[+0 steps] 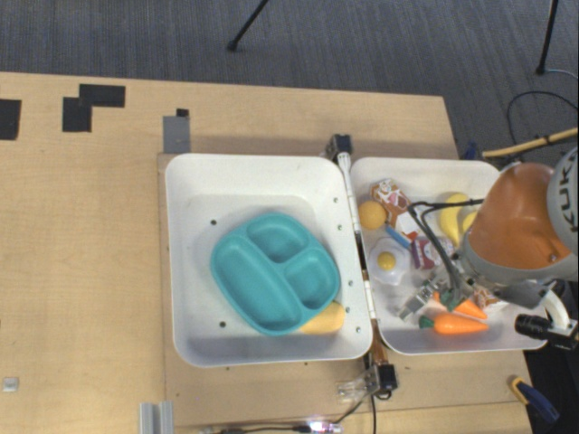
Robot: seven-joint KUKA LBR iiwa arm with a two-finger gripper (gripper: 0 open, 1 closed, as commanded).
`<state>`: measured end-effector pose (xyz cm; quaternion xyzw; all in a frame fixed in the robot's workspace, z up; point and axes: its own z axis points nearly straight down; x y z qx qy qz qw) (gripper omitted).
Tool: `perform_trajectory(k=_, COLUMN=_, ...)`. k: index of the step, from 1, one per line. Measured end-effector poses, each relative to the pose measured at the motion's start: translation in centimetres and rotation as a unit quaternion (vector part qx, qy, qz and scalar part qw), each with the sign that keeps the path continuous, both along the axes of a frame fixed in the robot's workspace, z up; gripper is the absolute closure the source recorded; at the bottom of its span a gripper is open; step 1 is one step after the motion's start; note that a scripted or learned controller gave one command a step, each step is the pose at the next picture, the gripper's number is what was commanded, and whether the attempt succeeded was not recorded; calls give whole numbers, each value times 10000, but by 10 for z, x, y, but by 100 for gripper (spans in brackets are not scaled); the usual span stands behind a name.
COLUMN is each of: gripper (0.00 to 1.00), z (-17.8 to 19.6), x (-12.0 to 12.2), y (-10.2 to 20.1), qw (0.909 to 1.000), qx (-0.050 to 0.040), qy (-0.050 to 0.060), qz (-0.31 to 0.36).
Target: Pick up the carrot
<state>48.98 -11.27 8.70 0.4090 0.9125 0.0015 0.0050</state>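
Along the near edge of the right bin lies the carrot, orange and pointing toward the bin's near right corner. Over it hangs the gripper, touching or just above the carrot's upper side; whether it is clamped cannot be told. A teal divided plate sits in the left bin, with 1 yellow piece at its near rim.

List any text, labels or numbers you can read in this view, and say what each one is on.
"KU": dark letters on the grey arm at the right edge, cut off by the frame.
Small packet with red and white print in the right bin: too small and blurred to read.
The carrot, the teal plate and the left bin show no writing.
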Motion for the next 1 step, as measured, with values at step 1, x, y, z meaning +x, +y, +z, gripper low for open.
perform_trajectory(k=1, gripper=100, z=11, x=2, y=1, qw=10000, qx=4, qy=-22, qz=0)
